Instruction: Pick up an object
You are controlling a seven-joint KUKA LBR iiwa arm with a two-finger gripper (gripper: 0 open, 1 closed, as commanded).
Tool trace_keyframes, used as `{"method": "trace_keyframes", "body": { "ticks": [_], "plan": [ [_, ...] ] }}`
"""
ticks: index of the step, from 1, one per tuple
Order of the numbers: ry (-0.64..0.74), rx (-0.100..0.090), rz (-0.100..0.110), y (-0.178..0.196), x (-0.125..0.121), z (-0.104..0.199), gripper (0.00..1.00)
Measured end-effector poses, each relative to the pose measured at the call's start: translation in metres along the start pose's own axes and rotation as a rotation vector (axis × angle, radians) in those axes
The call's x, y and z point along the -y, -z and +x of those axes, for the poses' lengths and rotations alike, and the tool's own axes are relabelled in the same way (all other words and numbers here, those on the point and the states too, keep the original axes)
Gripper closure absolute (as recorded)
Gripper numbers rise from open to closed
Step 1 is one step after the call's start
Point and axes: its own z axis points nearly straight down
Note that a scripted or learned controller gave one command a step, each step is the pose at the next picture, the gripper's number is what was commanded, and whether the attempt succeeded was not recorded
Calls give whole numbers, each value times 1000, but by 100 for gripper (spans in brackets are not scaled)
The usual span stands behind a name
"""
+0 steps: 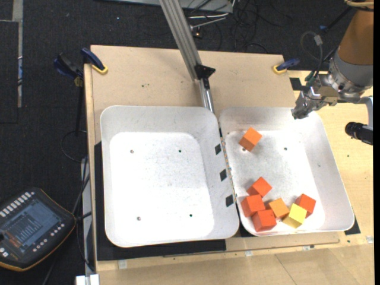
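In the right bin (329, 159), a lone orange cube (250, 139) lies near the far left corner. A cluster of blocks sits at the near edge: red-orange cubes (259, 203), a lighter orange cube (278, 207), a yellow cube (295, 215) and another red-orange cube (305, 203). My gripper (300, 110) hangs over the bin's far right rim, well away from every block. Nothing shows between its fingers.
The left bin (119, 129) stands beside the right one on the wooden bench. A slanted metal pole (181, 28) crosses the far side and ends at the gap between the bins. Clamps (89, 58) grip the far bench corners. A teach pendant (29, 227) lies lower left.
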Motion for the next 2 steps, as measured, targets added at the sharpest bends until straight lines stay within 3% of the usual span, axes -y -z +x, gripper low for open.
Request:
{"method": "trace_keyframes", "body": {
  "ticks": [2],
  "plan": [
    [5,-3,5,3,1,93,100]
  ]
}}
